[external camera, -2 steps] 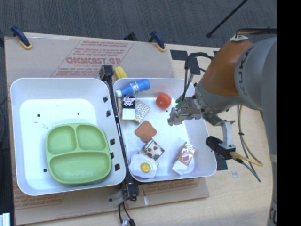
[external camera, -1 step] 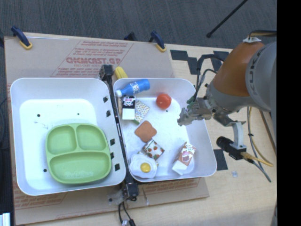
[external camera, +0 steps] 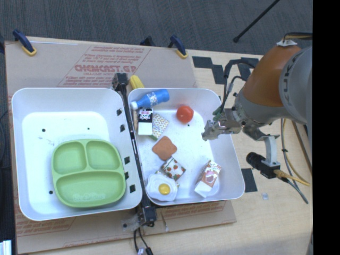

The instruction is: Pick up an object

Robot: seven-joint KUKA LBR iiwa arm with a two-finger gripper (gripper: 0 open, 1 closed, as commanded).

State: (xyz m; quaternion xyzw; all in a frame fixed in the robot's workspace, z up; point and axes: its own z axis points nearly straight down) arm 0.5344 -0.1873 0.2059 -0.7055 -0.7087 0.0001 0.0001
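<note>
Gripper [external camera: 209,133] hovers over the right bin [external camera: 227,166] by its right wall, presumably staging a descent; finger state cannot be told, nothing seen held. Candidates lie loose there: one bottle [external camera: 150,99], one tomato [external camera: 184,113], one egg [external camera: 162,187], one carton [external camera: 208,177]. Left bin [external camera: 32,110]: one tray [external camera: 87,172].

You see both white bins [external camera: 32,142] in smooth, slightly glossy plastic, and the green divided tray [external camera: 87,173] in matt plastic. The board [external camera: 101,68] under them looks like plain brown cardboard with red print. The red ball [external camera: 184,113] looks smooth and shiny.
</note>
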